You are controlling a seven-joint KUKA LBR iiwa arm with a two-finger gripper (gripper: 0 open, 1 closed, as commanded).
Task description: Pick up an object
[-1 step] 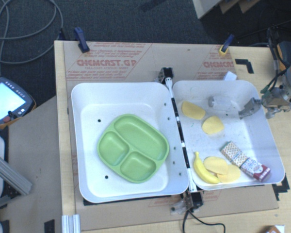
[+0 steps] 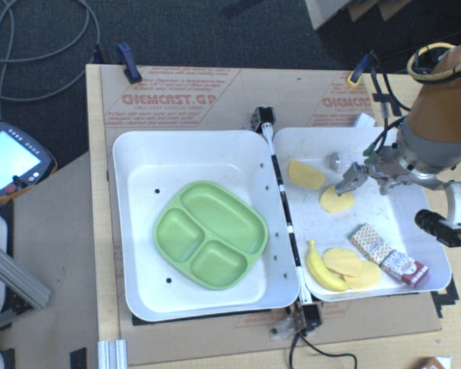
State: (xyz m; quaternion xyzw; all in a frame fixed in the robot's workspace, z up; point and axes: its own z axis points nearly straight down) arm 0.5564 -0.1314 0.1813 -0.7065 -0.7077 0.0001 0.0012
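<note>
Two white bins sit on a pale tan surface (image 2: 215, 91) printed with red lettering. The left bin (image 2: 138, 160) holds a light green divided plate (image 2: 210, 234). In the right bin (image 2: 430, 244) lie pale yellow pieces (image 2: 306, 174), a round yellow slice (image 2: 336, 201), a bright yellow banana (image 2: 323, 271) and a small box (image 2: 388, 256) with a white and red checked pattern and a dark red end. The arm (image 2: 438, 110) is orange above grey, and its hand (image 2: 352, 181) is metallic grey. Blue clamps (image 2: 127, 61) grip the surface's far edge.
</note>
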